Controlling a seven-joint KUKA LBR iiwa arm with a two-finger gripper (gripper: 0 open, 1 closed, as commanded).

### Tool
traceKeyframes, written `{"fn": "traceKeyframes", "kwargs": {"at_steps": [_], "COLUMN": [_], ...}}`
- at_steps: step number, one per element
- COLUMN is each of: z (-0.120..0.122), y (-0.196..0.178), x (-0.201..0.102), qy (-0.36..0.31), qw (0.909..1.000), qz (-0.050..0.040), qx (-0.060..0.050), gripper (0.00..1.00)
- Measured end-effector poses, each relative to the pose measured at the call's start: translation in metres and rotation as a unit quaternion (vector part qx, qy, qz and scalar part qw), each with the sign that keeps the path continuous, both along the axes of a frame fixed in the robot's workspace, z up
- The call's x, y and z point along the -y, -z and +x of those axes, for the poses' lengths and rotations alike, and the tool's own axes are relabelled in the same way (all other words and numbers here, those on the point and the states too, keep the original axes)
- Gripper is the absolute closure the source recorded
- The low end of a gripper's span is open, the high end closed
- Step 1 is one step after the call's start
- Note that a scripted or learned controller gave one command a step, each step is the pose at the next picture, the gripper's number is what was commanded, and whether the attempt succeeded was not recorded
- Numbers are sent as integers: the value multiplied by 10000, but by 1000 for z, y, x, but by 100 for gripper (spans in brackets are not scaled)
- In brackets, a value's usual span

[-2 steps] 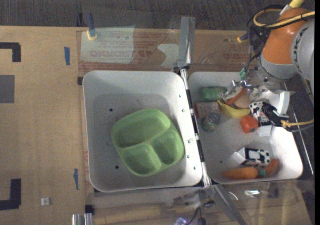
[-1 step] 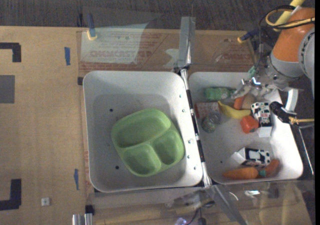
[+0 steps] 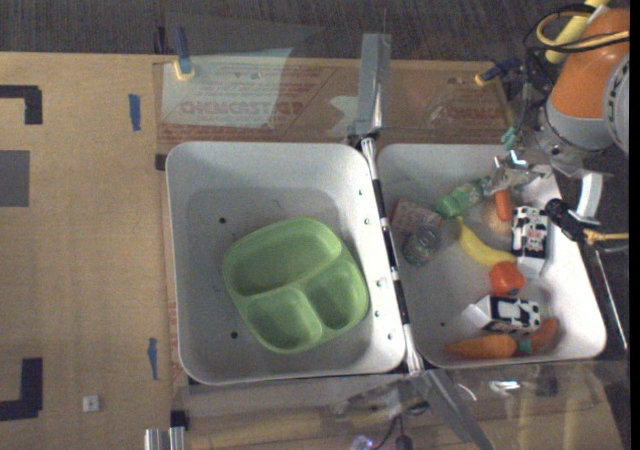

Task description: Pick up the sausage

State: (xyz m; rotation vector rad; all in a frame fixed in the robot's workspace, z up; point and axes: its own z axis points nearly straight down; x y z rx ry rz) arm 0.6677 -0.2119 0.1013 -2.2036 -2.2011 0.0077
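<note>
Camera view, seen from above at a slant. Two shallow white bins lie side by side on the bench. The left bin (image 3: 190, 238) holds a green divided plate (image 3: 295, 283), which lies well to the left of the banana (image 3: 482, 248), the reference thing here. The banana lies near the middle of the right bin (image 3: 590, 338).

The sausage (image 3: 502, 205), a short orange-red piece, lies just above and slightly right of the banana, toward the far wall of the bin. A green object (image 3: 458, 200) lies above and left of the banana, just left of the sausage. A brown packet (image 3: 410, 216) and a grey round item (image 3: 420, 246) lie to the banana's left. A cow-patterned carton (image 3: 530, 233) stands just right of the banana. A red tomato (image 3: 506, 278) sits at the banana's lower right end. Below it lie a second cow-patterned carton (image 3: 513, 313), a carrot (image 3: 482, 346) and a reddish-brown piece (image 3: 545, 334).

The arm (image 3: 590, 88), grey with an orange band, enters above and right of the banana. Its gripper (image 3: 515, 173) hangs over the far part of the right bin, directly above the sausage in the picture. Whether the gripper is spread or pressed together cannot be told, nor whether it touches the sausage. Nothing is seen held in it.
</note>
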Motion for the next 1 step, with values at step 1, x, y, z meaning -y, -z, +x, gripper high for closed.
{"fn": "traceKeyframes", "kwargs": {"at_steps": [1], "z": [1], "y": [-126], "x": [-54], "qy": [1087], "qw": [9939], "qz": [-96], "qx": [124], "gripper": [100]}}
